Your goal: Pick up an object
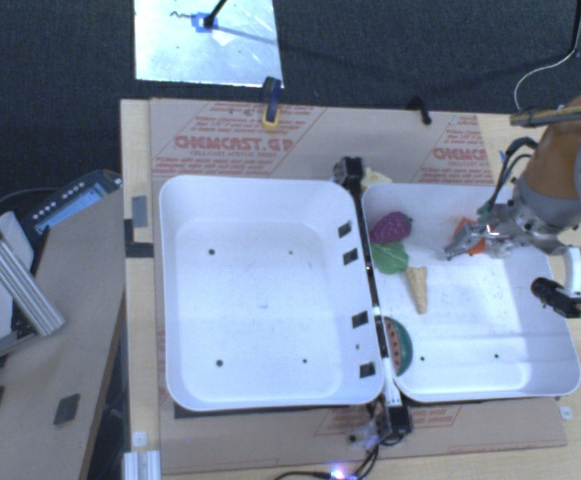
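Two white bins sit side by side. In the right bin (530, 363), nearest, one watermelon slice (397, 343) lies against the divider. One ice cream cone (417, 288) points its tip toward the viewer, long axis near-to-far; beyond it one green leaf (389, 258) and one purple grape bunch (391, 227). The gripper (462, 244) hangs at the far right, fingers closed on an orange object (467, 232).

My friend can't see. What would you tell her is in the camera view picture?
A grey and orange robot arm reaches its gripper over the right white bin, which holds toy purple grapes, a green leaf, an ice cream cone and a watermelon slice.
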Robot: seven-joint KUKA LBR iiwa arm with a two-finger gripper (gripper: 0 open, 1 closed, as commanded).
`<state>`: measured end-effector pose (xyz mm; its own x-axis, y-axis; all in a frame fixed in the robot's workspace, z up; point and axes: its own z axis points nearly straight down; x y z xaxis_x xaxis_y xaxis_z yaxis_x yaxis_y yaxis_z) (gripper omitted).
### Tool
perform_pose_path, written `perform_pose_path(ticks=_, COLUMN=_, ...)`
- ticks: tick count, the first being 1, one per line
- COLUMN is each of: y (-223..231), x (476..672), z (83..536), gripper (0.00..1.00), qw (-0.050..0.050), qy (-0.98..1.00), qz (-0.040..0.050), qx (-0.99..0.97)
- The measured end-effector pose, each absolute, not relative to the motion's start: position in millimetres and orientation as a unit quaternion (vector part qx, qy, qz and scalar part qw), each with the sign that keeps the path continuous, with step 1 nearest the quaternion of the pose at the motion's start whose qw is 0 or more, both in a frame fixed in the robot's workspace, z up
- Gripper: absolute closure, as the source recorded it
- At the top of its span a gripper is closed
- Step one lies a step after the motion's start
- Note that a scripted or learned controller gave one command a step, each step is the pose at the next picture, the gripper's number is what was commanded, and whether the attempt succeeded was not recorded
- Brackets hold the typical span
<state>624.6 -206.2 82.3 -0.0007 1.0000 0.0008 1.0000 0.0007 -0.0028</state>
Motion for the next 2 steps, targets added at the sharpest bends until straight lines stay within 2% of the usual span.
perform_pose_path(ticks=1, y=-206.5, x=634.5, z=85.6, gripper=0.00, qw=-0.002, qy=-0.709, qz=-0.0011, qx=-0.706)
perform_pose_path(ticks=2, y=-206.3, x=666.0, z=120.3, gripper=0.00, qw=-0.003, qy=-0.709, qz=-0.0017, qx=-0.705)
